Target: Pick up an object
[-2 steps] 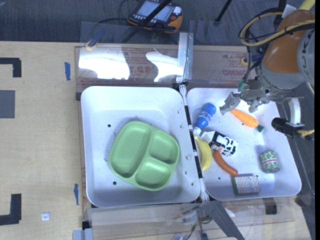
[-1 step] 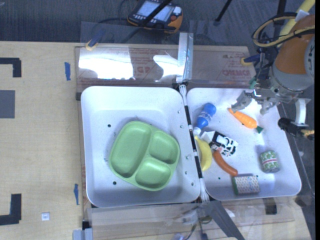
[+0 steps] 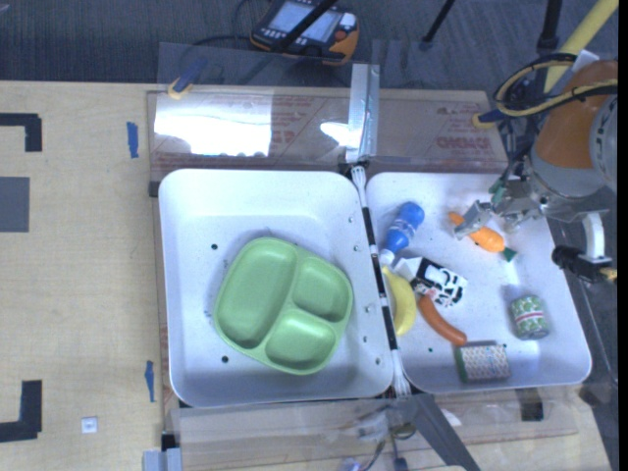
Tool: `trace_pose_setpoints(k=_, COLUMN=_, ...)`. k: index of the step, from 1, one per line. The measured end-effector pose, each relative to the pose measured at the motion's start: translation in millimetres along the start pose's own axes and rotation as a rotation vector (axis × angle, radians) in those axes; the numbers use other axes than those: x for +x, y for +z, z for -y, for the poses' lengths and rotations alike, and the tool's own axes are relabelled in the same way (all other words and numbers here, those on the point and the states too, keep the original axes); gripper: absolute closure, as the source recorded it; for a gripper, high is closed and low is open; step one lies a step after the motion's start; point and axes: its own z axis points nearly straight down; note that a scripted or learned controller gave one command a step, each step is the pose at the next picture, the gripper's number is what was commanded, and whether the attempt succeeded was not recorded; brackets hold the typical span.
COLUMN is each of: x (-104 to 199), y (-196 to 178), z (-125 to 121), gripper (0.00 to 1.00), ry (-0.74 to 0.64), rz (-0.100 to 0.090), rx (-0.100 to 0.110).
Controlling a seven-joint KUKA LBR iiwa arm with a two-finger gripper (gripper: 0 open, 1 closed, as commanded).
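Note:
The right bin (image 3: 559,361) holds several small objects. My gripper (image 3: 488,214) hangs over its far right part, just above a small orange toy (image 3: 484,236) with a green tip. A blue-and-white bottle (image 3: 400,227) lies to the left of it. Nearer the bin's middle lie a black-and-white toy (image 3: 440,284), a yellow banana (image 3: 397,302) and an orange-red carrot (image 3: 444,323). At the right stands a green patterned can (image 3: 530,316), and a grey-brown cylinder (image 3: 482,360) lies at the front.
The left bin (image 3: 186,214) bears a green divided plate (image 3: 285,304). A metal divider (image 3: 378,263) runs between the two bins. Clear panels (image 3: 255,121) stand behind them. The arm's orange band (image 3: 569,135) is at the far right.

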Motion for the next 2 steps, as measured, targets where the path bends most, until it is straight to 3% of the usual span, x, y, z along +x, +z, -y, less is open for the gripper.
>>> trace_pose_setpoints(k=1, x=0.8, y=-10.8, z=-1.2, gripper=1.00, ry=-0.003, rz=0.002, rx=-0.002)
trace_pose_setpoints(k=2, x=45.5, y=-79.7, z=31.4, gripper=1.00, ry=0.084, rz=-0.001, rx=0.002)
